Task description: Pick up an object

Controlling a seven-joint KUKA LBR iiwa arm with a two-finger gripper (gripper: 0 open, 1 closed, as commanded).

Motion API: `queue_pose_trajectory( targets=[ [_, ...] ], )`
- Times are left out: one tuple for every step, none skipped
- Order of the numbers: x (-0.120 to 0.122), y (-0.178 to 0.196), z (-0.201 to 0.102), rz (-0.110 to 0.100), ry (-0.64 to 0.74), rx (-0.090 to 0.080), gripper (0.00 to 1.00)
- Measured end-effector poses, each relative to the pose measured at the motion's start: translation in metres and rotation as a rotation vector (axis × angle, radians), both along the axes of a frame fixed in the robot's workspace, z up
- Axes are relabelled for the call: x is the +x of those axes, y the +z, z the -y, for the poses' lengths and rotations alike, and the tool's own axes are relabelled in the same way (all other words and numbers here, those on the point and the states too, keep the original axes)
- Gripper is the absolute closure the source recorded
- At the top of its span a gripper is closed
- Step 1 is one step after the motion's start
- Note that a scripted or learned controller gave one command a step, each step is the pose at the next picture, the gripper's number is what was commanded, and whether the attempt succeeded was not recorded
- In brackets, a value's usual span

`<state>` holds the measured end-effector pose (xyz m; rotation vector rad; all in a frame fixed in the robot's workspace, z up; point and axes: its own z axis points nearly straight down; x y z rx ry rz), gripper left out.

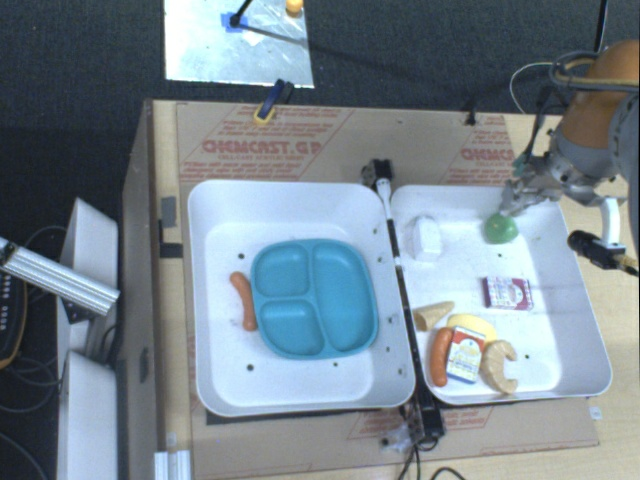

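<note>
- The hand (520,196) hung over the far part of the right bin (570,298); whether it was spread or pinched could not be told.
- A green ball (501,229) lay just below the hand, apparently touching it.
- A white object (426,236) sat to the hand's left, by the divider.
- A red packet (506,293) lay nearer the camera.
- Farther off, a yellow item (472,325), carton (464,356), sausage (439,356) and curved pastry (500,364) clustered together.
- The left bin (215,298) held a blue divided tray (314,297) with another sausage (244,300) beside it.
</note>
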<state>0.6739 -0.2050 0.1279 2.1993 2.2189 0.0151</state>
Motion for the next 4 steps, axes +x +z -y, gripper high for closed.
queue_pose_trajectory(
  targets=[
    [-0.003, -0.005, 0.0, -0.01, 0.0, 0.002, 0.0],
    [-0.008, -0.043, -0.036, -0.017, -0.004, 0.006, 0.0],
    [-0.006, -0.031, -0.035, -0.013, -0.001, 0.003, 1.0],
    [-0.028, 0.053, -0.113, -0.013, -0.004, 0.006, 1.0]
  ],
)
